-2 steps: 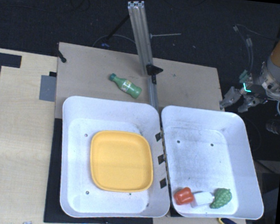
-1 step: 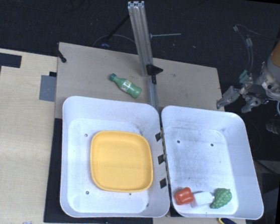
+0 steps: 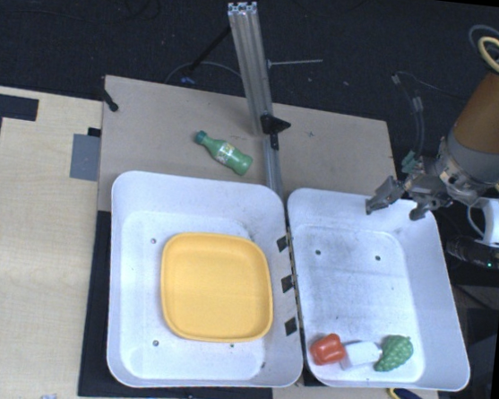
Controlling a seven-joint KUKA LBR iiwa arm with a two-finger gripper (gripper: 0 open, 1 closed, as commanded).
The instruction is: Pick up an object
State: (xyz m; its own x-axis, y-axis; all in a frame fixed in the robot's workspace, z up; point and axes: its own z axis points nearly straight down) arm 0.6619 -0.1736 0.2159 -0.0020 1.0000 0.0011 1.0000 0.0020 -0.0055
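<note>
My gripper (image 3: 400, 204) hangs over the far edge of the right bin (image 3: 362, 271), its two dark fingers spread apart with nothing between them. At that bin's near edge lie a red-orange pepper-like object (image 3: 329, 348), a small white block (image 3: 360, 354) and a green bunch of grapes (image 3: 395, 352), close together and far from the gripper. A yellow square plate (image 3: 217, 286) lies in the left bin (image 3: 138, 226).
A green toy bottle (image 3: 224, 152) lies on the brown board behind the left bin. A slanted metal rail (image 3: 258, 69) rises from between the bins at the back. The arm's orange-banded wrist (image 3: 491, 106) stands at the right.
</note>
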